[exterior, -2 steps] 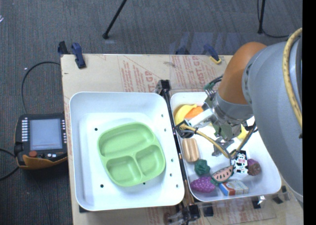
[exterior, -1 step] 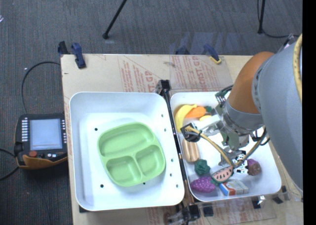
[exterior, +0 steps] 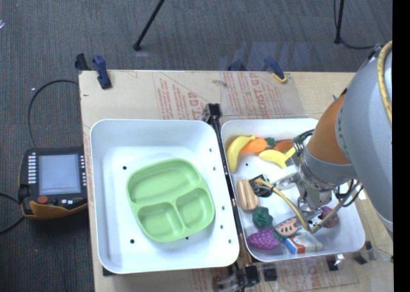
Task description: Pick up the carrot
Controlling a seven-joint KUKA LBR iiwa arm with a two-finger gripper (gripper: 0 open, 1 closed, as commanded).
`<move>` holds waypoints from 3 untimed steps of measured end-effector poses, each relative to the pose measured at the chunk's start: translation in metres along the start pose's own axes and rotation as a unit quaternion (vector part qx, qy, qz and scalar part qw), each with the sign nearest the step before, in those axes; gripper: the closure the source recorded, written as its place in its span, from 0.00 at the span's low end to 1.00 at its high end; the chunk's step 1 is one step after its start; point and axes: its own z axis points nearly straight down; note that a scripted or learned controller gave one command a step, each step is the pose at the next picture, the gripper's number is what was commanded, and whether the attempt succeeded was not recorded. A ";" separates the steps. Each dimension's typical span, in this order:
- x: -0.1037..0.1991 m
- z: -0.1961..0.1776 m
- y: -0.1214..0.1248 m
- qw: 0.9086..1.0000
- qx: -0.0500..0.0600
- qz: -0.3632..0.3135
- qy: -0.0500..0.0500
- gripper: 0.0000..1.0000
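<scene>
Orange carrot [exterior: 255,145] lies at the far end of the right bin [exterior: 356,241], untouched

It rests between two yellow bananas [exterior: 236,150], one on its left and one [exterior: 277,157] just beside it on the right. The gripper [exterior: 312,210] hangs lower in the same bin, well apart from the carrot, above the watermelon slice [exterior: 286,227] and purple grapes [exterior: 264,240]; whether its claw is apart or together cannot be told. A green divided plate [exterior: 170,200] sits in the left bin [exterior: 109,156]

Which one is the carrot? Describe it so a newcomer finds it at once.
Look in the right bin, the one crowded with toy food, and go to its far left corner. There a yellow banana curves, and the carrot lies touching its right side. It is the orange piece with a green tip.
</scene>
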 end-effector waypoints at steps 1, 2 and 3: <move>0.028 0.035 -0.014 1.000 0.000 0.000 0.003 0.00; 0.029 0.033 -0.013 1.000 -0.001 0.000 0.004 0.00; 0.076 0.031 0.003 1.000 -0.001 0.000 0.006 0.00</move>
